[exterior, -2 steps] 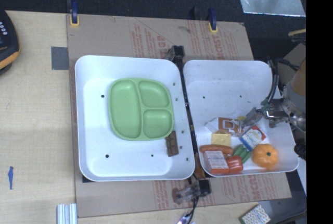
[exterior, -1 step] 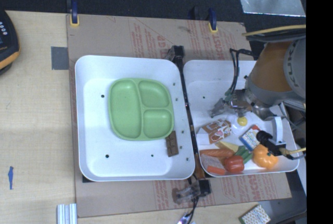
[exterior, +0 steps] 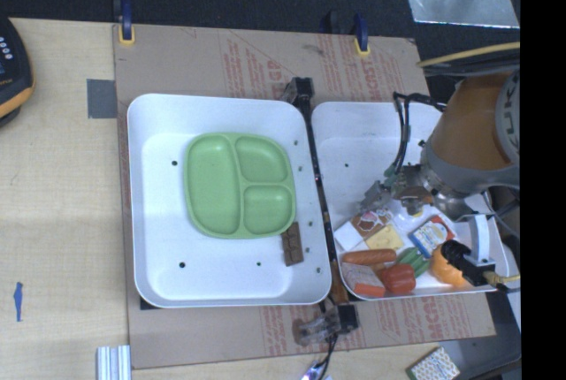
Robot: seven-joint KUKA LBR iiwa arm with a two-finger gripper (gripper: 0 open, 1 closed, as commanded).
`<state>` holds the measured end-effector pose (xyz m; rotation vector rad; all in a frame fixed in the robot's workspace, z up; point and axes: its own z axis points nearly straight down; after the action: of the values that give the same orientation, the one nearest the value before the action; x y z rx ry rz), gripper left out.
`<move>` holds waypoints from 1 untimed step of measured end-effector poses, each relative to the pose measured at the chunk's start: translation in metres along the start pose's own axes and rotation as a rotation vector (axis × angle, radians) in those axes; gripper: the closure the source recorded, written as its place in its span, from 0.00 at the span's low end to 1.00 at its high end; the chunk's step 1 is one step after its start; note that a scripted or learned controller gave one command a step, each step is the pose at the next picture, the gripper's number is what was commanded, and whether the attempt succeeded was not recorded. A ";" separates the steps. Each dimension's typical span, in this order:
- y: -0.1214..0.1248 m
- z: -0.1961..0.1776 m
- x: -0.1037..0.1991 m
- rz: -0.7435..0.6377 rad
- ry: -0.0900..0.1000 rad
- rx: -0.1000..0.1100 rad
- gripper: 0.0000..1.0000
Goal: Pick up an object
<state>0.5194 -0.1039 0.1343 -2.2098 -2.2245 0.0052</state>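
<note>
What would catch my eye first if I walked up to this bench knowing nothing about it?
Probably the pale green divided plate, lying alone in the middle of the left white bin. Next, the colourful heap of toy food crowded into the near end of the right bin, with the grey and orange arm reaching over it.

Cardboard sheet (exterior: 221, 60) under the bins: faint red print in repeated slanted lines, too washed out to read. Small packets (exterior: 431, 234) in the right bin (exterior: 354, 126): coloured labels, lettering too small to read. Arm (exterior: 495, 117): dark letters at the frame edge, cut off, illegible. No legible text elsewhere.
</note>
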 end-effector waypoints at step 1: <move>-0.047 -0.021 -0.070 0.012 -0.003 0.000 0.00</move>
<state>0.4730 -0.1746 0.1552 -2.2243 -2.2134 0.0082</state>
